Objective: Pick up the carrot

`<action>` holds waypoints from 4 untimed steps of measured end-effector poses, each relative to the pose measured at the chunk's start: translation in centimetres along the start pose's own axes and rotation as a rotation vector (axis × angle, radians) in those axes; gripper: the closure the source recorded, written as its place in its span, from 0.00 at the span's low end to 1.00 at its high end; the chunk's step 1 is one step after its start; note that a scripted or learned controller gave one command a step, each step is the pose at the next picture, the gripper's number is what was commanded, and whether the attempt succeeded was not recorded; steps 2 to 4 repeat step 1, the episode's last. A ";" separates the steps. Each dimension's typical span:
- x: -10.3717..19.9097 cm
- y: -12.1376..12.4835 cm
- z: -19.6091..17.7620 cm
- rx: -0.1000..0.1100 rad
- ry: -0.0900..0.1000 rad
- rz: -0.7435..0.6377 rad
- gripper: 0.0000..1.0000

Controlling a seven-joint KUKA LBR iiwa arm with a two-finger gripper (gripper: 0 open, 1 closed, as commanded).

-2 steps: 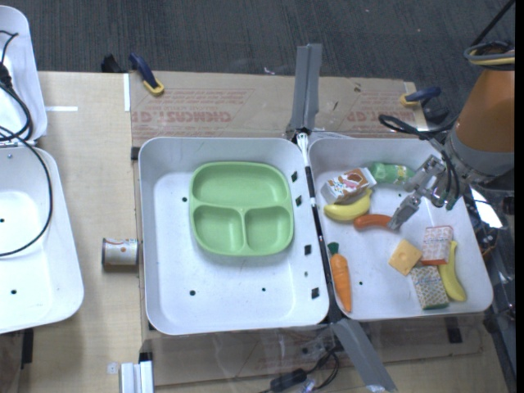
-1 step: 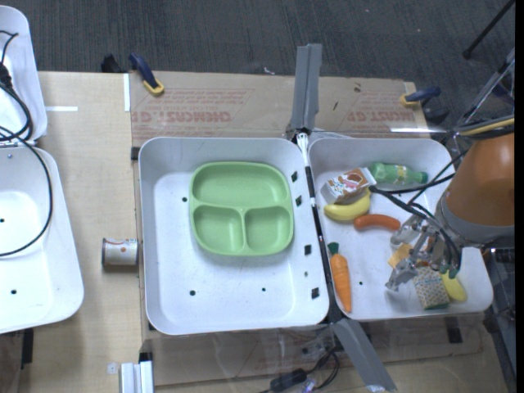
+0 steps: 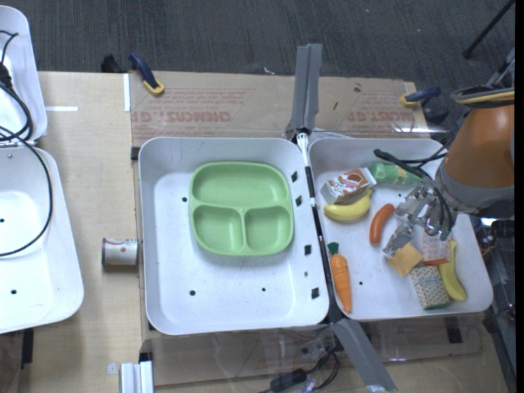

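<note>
Right bin (image 3: 385, 300) | carrot (image 3: 341, 280) at left wall | banana (image 3: 346, 211), sausage (image 3: 381, 223) nearby

Left bin (image 3: 164, 244), frame centre: green tray (image 3: 242, 208) with three compartments. Right bin (image 3: 360, 301): banana (image 3: 347, 210) upper left, snack packet (image 3: 346, 184) just above it, green bottle (image 3: 391, 173) at top, red sausage (image 3: 380, 223) mid, cheese wedge (image 3: 404, 259), second banana (image 3: 453, 278) lower right beside patterned block (image 3: 429, 286). Small can (image 3: 120, 252) on surface (image 3: 90, 137) left of bins. Blue clamp (image 3: 146, 72) upper left.
</note>
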State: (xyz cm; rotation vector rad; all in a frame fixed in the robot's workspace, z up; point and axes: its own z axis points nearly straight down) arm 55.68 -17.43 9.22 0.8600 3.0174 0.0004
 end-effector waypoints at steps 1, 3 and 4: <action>4.8 -5.2 -1.8 0.000 0.003 -0.219 0.00; 4.8 -5.2 -1.8 0.000 0.003 -0.219 0.00; 4.8 -5.2 -1.8 0.000 0.003 -0.219 0.00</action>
